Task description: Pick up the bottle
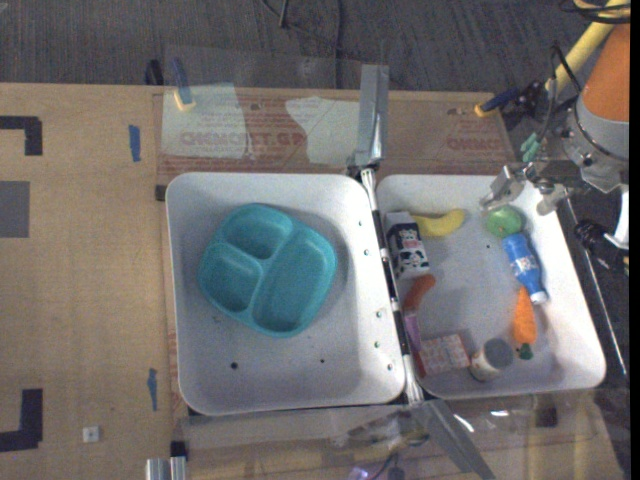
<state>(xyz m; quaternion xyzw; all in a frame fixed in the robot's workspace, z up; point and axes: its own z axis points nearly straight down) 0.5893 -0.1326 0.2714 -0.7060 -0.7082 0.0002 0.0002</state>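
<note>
While the bottle (524,266) lies flat in the right bin (585,313), blue with a white cap end, nothing grips it. Just above bottle: green ball (504,220); just below: orange carrot (524,319). Gripper (522,188) hovers above the ball, fingers spread, nothing between them. Well left of bottle: banana (442,223), milk carton (406,247). Left bin (190,348) holds a teal tray (267,268).

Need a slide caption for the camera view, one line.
Hand hovers over right bin, near blue bottle; teal divided plate in left bin.
</note>
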